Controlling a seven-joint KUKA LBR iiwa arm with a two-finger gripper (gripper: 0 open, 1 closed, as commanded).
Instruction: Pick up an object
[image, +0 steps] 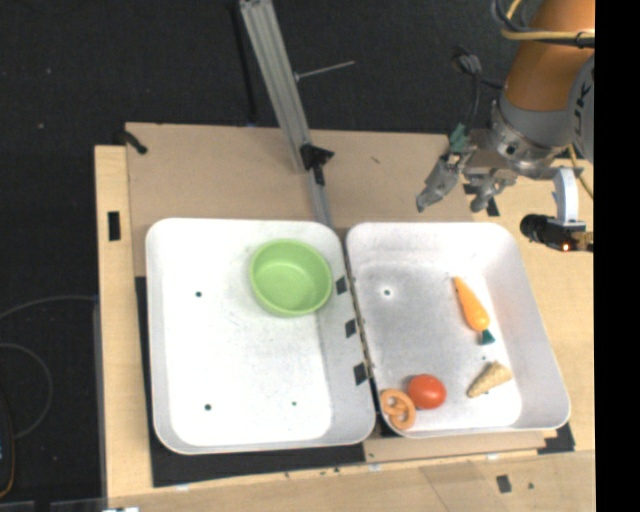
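My gripper (458, 199) hangs high above the far edge of the right bin (400, 250), with its two fingers spread open and nothing between them. Well below it in that bin lie an orange carrot (471, 304) with a dark green tip, a red tomato (427, 391), a tan wedge-shaped piece (489, 379) and a small orange pretzel-like piece (397, 408) at the near left corner. A green bowl (290, 278) stands in the left bin (200, 400) near its far right corner.
A grey metal post (280, 85) slants up from the bench behind the seam between the two bins. Bare brown bench board (220, 170) lies beyond both bins.
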